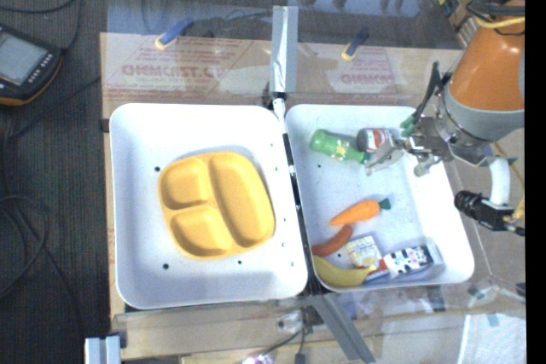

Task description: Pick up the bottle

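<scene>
The bottle point(339, 146) is lying on its side at the far end of the right bin point(444, 222), green body pointing left. The claw point(394, 153) is sitting at its cap end, fingers spread apart and not gripping it. A carrot point(358, 211) is lying nearer.

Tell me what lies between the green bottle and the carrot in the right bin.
Nothing: in the camera view, bare white bin floor separates the green bottle from the carrot.
</scene>
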`<action>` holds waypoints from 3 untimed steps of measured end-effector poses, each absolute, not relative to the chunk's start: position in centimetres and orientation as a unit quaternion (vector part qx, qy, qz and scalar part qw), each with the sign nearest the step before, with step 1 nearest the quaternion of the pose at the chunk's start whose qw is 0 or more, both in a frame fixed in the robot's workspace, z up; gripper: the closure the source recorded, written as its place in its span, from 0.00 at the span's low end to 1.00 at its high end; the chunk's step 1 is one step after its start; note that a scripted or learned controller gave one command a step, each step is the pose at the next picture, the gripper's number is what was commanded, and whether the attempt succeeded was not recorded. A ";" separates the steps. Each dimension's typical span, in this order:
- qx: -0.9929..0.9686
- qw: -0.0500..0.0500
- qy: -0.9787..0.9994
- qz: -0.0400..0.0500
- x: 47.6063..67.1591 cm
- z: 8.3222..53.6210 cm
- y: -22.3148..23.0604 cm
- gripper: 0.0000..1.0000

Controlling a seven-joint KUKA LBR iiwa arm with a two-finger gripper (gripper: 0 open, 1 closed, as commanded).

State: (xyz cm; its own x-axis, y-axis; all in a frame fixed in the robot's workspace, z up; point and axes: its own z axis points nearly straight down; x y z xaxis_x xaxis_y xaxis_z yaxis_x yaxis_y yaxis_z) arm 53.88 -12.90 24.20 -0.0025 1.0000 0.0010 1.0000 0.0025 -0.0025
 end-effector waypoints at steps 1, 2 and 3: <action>-0.706 0.002 -0.709 0.001 53.9 25.0 -12.8 1.00; -0.706 0.002 -0.708 0.001 53.9 25.0 -12.8 0.00; -0.606 0.001 -0.795 0.000 59.7 21.9 -5.2 0.00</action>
State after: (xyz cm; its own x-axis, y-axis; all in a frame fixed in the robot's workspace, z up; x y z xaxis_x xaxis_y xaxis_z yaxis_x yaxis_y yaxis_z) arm 59.68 -5.16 21.91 -0.2649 0.9643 0.0010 0.9643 0.2649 -0.0009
